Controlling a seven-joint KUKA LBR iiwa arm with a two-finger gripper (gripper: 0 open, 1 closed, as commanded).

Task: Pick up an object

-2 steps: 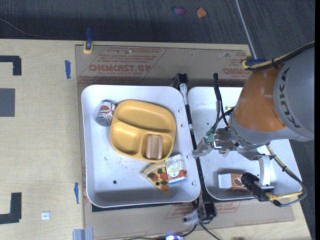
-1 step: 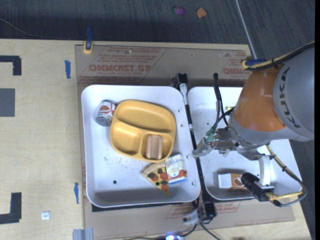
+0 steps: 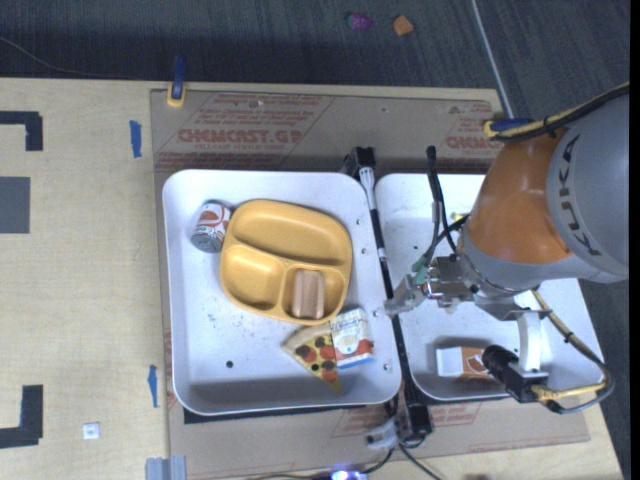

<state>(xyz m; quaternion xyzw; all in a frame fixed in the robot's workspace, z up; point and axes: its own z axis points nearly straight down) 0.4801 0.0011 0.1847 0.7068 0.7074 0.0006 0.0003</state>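
Left bin (image 3: 185, 298): crowded yellow tray (image 3: 262, 258).

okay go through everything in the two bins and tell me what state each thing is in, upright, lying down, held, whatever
Yellow divided plate: flat in the left bin, right way up.
Sausage piece: lying in the plate's lower right compartment.
Can: on its side, against the plate's upper left edge.
Pizza slice: flat, below the plate.
Small carton: lying overlapping the pizza slice.
White and orange box: lying flat in the right bin, not held.
Gripper: over the bins' divide, finger state unclear.

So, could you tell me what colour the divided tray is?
Yellow tray, seen in the camera view.
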